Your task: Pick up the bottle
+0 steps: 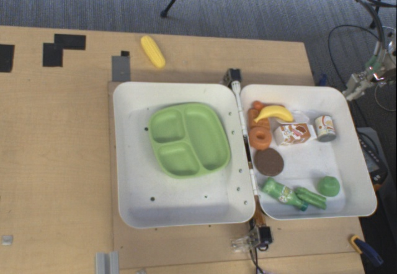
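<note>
- A tan table (56,161) carries two white bins, with grey carpet beyond.
- The left bin (133,204) holds a green sectioned plate (188,139).
- The green bottle (283,194) lies on its side at the right bin's (355,142) front edge, beside a green ball (329,186).
- The claw (367,77) hangs at the view's right edge, outside the bin and well apart from the bottle; whether it is wide or narrow, I cannot tell.

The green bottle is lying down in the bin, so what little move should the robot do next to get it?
Probably swing in and down over the right bin. The gripper sits outside that bin's far right corner, while the green bottle lies flat along the near wall, between the brown cookie and the green ball.
</note>
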Action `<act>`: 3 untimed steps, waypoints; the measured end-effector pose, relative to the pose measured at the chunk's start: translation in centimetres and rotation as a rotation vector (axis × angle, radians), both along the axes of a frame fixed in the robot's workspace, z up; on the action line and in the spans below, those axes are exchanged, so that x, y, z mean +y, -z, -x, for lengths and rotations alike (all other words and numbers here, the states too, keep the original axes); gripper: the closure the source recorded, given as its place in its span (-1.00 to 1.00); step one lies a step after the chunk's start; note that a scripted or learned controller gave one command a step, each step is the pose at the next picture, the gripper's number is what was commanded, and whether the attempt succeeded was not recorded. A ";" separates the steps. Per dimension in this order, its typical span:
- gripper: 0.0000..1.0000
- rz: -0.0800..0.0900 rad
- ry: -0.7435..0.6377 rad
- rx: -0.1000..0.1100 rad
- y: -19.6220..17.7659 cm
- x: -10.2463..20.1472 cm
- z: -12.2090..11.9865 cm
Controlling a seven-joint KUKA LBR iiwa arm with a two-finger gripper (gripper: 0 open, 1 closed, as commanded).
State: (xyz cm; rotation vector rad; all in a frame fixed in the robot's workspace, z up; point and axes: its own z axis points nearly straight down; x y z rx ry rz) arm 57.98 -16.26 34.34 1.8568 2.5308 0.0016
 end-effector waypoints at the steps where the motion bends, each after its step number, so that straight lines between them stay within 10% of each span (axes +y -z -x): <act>1: 1.00 0.000 -0.046 0.000 5.0 4.6 2.3; 2: 1.00 0.002 0.084 -0.006 -10.2 3.4 6.8; 3: 1.00 -0.001 0.187 0.000 -0.2 6.8 4.7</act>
